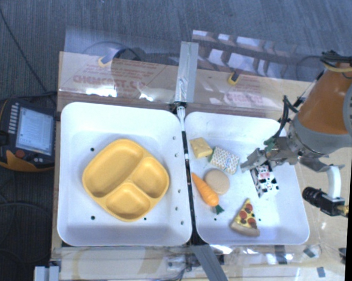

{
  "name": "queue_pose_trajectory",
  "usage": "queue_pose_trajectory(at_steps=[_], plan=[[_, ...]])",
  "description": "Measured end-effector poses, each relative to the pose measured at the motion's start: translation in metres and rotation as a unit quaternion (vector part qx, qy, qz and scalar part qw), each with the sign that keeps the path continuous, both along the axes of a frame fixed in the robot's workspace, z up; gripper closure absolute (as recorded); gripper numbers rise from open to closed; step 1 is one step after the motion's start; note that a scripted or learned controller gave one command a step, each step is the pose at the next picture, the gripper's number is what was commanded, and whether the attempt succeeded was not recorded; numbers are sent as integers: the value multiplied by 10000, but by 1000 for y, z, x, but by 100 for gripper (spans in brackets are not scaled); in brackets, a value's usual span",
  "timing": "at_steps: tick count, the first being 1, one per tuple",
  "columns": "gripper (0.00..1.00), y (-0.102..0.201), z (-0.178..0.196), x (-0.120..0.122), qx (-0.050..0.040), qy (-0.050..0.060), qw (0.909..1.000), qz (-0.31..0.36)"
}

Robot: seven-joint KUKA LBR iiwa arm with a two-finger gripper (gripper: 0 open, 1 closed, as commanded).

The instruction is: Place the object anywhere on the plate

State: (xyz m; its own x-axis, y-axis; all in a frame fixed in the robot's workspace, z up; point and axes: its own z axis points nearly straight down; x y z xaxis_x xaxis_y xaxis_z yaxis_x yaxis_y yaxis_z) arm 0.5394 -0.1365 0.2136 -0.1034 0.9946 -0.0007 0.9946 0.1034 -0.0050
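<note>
No text or label is sharp enough to read.

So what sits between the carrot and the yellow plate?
In the camera view, only bare white bin floor and the raised rims where the two bins meet separate the carrot from the yellow plate; no other object lies there.

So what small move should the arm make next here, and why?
Probably lower the gripper straight down over the right bin. It hangs above the toy food with nothing visibly between its fingers, and the yellow plate in the left bin holds nothing yet.
</note>
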Motion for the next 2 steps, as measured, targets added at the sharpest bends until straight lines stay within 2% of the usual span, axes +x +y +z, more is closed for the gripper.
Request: queue_pose_trajectory(at_steps=[1,2], plan=[[100,105,-16,10,2,10,9998,-185],[100,174,-34,-12,-3,19,10000,-46]])
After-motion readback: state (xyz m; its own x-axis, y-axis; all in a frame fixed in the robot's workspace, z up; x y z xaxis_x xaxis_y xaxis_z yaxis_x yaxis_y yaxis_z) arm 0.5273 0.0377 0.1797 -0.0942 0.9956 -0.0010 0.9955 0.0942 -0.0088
